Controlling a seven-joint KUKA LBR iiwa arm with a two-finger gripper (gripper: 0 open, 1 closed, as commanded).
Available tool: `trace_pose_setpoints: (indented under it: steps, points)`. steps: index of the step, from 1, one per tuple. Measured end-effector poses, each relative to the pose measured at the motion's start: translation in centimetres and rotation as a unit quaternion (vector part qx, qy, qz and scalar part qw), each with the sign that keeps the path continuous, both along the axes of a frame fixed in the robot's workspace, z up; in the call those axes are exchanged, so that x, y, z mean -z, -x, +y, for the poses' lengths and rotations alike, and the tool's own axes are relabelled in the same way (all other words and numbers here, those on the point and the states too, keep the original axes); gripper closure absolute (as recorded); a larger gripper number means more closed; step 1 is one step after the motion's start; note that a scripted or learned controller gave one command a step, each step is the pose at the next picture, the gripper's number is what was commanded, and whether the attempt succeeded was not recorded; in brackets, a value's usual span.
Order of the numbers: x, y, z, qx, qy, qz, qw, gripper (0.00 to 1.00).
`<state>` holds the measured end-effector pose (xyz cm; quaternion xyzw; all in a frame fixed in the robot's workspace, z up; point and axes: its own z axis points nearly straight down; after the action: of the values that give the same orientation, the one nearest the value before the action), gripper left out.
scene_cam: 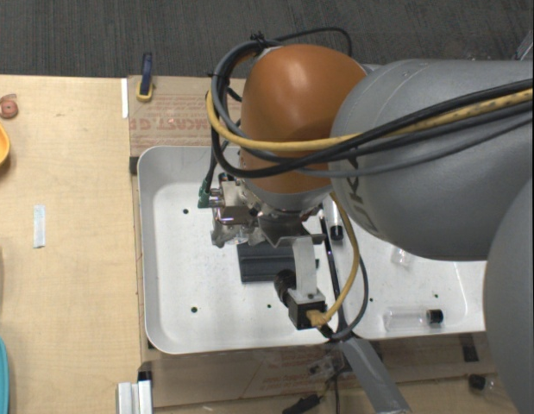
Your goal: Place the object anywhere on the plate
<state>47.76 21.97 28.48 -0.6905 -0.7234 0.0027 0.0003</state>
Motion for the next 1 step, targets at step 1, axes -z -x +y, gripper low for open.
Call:
trace_pose_setpoints:
  steps: [1]
  points:
    - [0.0, -0.01, -0.01, 0.0, 0.0, 0.0, 1.0, 0.0]
